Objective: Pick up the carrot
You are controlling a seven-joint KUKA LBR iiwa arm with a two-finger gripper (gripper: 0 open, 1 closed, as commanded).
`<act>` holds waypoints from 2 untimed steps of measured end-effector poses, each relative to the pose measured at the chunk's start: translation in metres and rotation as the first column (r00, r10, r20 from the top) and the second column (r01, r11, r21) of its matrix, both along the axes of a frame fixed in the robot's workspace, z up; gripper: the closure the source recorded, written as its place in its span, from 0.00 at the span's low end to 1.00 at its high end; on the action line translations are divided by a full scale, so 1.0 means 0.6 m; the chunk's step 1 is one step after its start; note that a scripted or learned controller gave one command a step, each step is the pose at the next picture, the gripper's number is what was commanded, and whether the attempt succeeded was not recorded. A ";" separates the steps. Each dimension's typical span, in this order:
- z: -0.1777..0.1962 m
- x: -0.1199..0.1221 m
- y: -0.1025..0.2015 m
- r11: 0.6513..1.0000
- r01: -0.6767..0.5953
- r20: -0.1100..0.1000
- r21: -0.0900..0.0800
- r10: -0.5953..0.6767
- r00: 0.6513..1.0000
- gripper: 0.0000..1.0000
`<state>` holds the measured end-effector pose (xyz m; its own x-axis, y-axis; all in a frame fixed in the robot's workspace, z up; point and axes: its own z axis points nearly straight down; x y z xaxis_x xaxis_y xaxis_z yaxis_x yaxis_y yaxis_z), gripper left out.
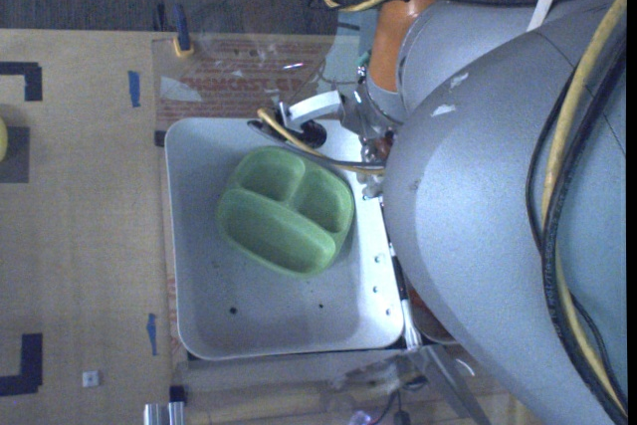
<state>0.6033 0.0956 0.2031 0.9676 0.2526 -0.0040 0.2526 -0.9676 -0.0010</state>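
Matt green plastic tray (287, 211), smooth white bin (199, 244)

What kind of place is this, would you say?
Probably a robotics lab test bench: a big grey robot arm with loose cabling, a white bin holding a green divided plate, and blue tape marks.

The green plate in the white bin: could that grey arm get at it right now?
Probably yes. The green plate lies face up in the white bin, and the grey arm hangs right beside its upper right edge.

No text, label, brand, number or sign can be read anywhere in this view.
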 end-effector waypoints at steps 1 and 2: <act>0.030 0.004 0.071 0.999 0.054 0.001 -0.001 -0.054 0.999 1.00; -0.044 -0.043 0.054 0.996 -0.085 -0.005 0.000 0.085 0.996 1.00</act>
